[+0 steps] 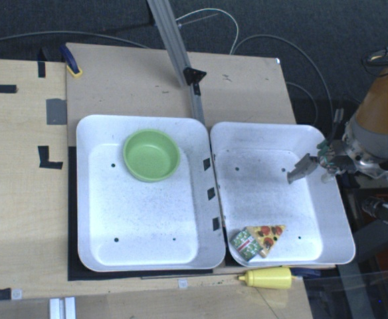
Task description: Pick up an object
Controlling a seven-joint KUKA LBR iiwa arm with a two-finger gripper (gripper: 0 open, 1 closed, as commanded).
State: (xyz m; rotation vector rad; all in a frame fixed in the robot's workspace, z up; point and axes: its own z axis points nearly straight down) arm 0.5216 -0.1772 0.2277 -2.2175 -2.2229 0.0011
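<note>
A green bowl (pixel 151 154) sits upright in the back part of the left bin (pixel 101 244). A small colourful packet (pixel 257 238) lies flat in the front left corner of the right bin (pixel 327 244). My gripper (pixel 305 170) hangs over the right side of the right bin, near its right wall. It is well behind the packet and far right of the bowl, with nothing seen in it.
A yellow bottle (pixel 268 278) lies on its side on the bench just in front of the right bin. A grey pole (pixel 171 35) slants down to the back edge between the bins. Cables (pixel 274 45) loop behind the right bin.
</note>
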